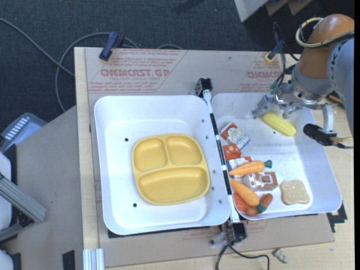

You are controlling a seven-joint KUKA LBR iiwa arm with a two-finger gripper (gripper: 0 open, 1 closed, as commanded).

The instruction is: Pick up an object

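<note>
Left bin (112, 151) – yellow divided tray (169, 167), untouched | right bin (320, 173) – carrots (247, 167), bread slice (295, 192), corn cob (279, 124) at its far end | gripper (275, 107) spread just above the cob, nothing pinched | step: approach; next, I'd say, descend and close around it

Yellow divided tray (169, 169) in a white bin (112, 151); the other white bin (320, 173) holds yellow corn (279, 124), orange carrots (247, 168) and tan bread (295, 192).
</note>
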